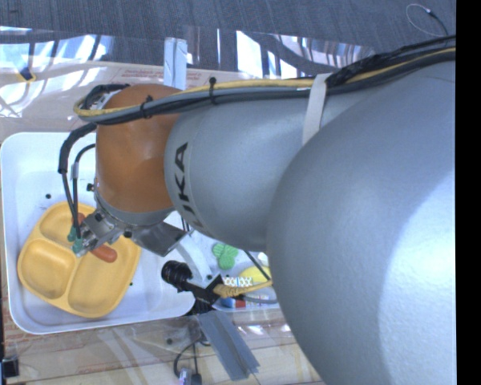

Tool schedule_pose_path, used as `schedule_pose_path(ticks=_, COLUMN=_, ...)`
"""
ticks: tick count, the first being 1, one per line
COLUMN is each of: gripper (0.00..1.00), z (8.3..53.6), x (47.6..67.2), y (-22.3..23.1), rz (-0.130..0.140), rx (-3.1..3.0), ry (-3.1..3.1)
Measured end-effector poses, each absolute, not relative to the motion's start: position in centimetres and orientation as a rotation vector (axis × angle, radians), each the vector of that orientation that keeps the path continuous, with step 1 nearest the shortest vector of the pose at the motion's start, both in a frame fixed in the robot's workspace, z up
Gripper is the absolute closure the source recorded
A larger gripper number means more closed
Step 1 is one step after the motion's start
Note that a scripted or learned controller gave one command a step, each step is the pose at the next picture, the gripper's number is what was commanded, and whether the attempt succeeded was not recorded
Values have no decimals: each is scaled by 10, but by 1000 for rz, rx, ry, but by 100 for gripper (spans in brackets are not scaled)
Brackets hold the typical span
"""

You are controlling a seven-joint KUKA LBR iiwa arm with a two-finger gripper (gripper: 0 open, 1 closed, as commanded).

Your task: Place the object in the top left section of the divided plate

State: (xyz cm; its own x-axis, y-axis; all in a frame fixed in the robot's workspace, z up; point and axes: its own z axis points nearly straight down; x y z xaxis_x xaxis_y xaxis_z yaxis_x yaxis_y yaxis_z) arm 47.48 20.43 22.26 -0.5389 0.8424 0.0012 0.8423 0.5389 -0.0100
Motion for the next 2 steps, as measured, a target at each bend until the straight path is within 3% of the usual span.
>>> schedule_pose_path(ticks=2, gripper=100, z=241, x=475, y=206, rz=22, rx=-1488, ry=-2756)
